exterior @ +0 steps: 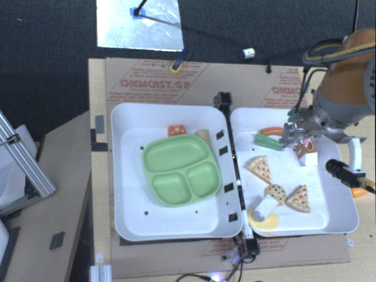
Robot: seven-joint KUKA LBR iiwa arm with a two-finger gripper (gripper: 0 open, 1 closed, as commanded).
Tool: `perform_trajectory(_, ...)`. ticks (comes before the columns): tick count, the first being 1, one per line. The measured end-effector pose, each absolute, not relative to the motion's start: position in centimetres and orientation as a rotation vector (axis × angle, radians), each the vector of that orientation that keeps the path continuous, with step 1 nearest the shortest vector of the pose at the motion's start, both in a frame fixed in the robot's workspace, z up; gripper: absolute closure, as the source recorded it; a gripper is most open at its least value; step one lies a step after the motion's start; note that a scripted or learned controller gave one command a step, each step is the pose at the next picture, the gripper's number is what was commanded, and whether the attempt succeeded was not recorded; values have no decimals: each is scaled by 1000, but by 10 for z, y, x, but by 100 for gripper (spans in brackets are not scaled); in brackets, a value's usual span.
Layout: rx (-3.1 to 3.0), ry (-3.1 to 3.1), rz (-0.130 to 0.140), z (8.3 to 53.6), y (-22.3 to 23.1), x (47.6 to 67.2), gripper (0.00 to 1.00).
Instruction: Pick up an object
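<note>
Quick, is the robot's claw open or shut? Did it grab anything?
Gripper: over the right white bin, near the green toy vegetable. Open or shut cannot be told; nothing is seen held.

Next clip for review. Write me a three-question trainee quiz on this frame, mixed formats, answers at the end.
1. True or false: the green divided tray lies in the left bin.
2. Multiple choice: which bin is the gripper over? A) left bin B) right bin C) neither
3. Fill in: two toy ____ slices, one near the divider and one toward the front, lie in the right bin beside a cookie.

Key:
1. True.
2. B. It is near that bin's back edge, by the green piece and the orange piece.
3. Pizza.
</note>
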State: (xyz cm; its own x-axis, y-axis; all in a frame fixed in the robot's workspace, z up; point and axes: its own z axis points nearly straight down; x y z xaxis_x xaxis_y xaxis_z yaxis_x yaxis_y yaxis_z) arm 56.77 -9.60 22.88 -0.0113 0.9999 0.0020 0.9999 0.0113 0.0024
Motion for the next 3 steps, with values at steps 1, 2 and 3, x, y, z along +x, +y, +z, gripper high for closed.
perform_trajectory(1,2210,2232,3,229,-52,572,100)
perform_trajectory(2,2212,2231,2,219,6,578,100)
perform_trajectory(3,2211,2231,5,232,60,588,100)
